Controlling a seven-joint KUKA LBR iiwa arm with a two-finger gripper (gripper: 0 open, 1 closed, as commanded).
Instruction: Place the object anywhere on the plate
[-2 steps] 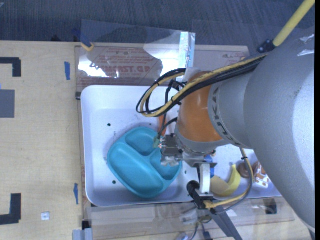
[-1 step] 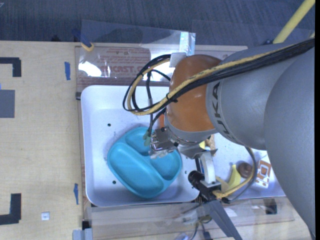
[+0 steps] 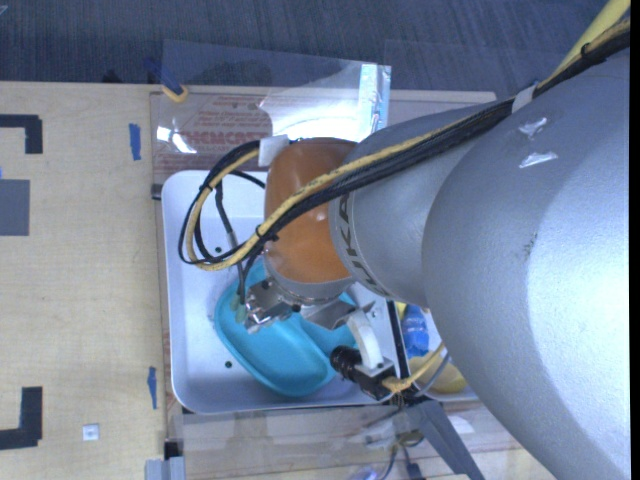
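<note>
One blue plate [image 3: 285, 358] lies in the near part of one white bin [image 3: 190, 298], toward its right side. The object to be placed cannot be made out. The gripper [image 3: 262, 306] hangs over the plate's upper left rim; its state cannot be told. One orange band [image 3: 300, 218] circles the grey arm [image 3: 520, 248], with black and yellow cables [image 3: 215, 218] looping beside it.
</note>
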